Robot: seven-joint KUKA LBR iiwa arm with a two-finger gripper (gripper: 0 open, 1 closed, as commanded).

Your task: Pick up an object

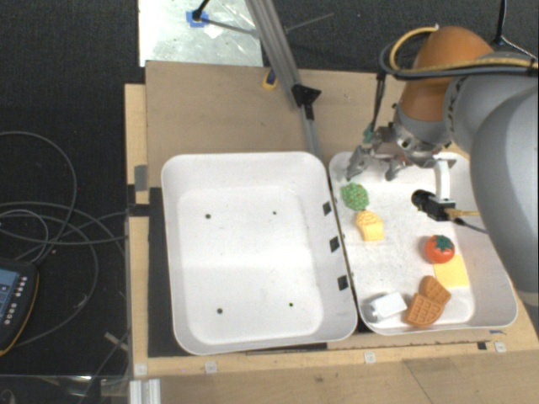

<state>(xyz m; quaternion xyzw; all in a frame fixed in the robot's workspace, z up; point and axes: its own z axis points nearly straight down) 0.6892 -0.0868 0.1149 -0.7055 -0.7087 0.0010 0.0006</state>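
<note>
I am watching the gripper [374, 168] hanging just behind the green toy [355, 196], close to the back wall of the right bin [446, 326]. Its fingers [354, 168] are standing spread wide, with nothing between them and the green toy lying clear of both tips.

I am taking the green toy as my marker. A yellow toy [369, 225] is lying just in front of it, almost touching. A red tomato [438, 248] is sitting well off to its right and a little nearer the front, with a yellow block [453, 272] touching the tomato's front side. Further forward from the green toy, a waffle piece [427, 301] is lying against the front wall, and a white block [387, 306] is resting just to the waffle's left. None of these is crowding the green toy on its gripper side.

To the green toy's left, past the shared wall and its black clips [334, 242], the left bin [244, 251] is showing its white floor with four dark dots. A grey pole [278, 40] is slanting down across the bench [219, 108] behind the green toy, ending near the gap between the bins.
</note>
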